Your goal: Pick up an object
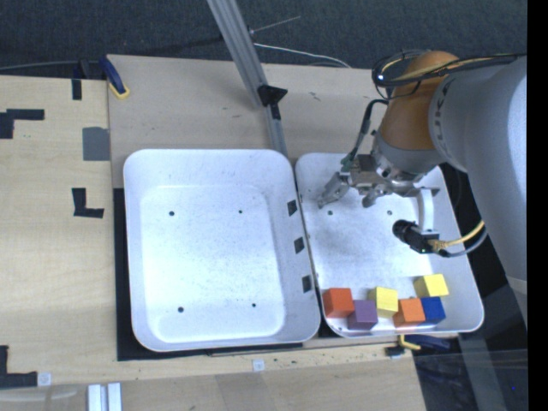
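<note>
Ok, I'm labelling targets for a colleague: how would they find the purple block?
Look in the right bin, along its near edge, where the blocks cluster. The purple block sits between the orange block and the yellow block, and it is the sole purple one.

We find no text, label, brand, number or sign that can be read anywhere here.
</note>
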You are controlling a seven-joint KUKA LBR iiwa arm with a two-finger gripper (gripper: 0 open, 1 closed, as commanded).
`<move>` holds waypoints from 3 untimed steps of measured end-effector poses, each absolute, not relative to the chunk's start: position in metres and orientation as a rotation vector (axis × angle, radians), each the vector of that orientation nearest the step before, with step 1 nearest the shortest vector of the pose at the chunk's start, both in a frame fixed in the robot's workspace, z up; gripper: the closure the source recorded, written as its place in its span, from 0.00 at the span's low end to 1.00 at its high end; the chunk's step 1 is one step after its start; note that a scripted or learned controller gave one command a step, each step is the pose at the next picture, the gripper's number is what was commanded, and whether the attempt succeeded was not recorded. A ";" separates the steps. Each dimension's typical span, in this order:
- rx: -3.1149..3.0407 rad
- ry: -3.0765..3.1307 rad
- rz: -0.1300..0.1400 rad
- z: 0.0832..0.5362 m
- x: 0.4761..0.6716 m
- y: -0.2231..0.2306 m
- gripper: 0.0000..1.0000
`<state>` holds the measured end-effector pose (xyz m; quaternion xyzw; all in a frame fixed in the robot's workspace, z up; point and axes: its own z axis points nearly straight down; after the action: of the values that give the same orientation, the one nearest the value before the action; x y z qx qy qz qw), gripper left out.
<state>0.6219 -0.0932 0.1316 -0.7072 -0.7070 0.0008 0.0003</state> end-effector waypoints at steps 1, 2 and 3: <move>-2.216 -2.226 -0.004 0.196 0.579 -0.056 0.00; -2.211 -2.229 -0.002 0.214 0.583 0.003 0.00; -2.217 -2.224 0.004 0.190 0.604 0.018 0.00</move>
<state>0.6041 0.0184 0.1901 -0.7060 -0.7082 0.0013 0.0006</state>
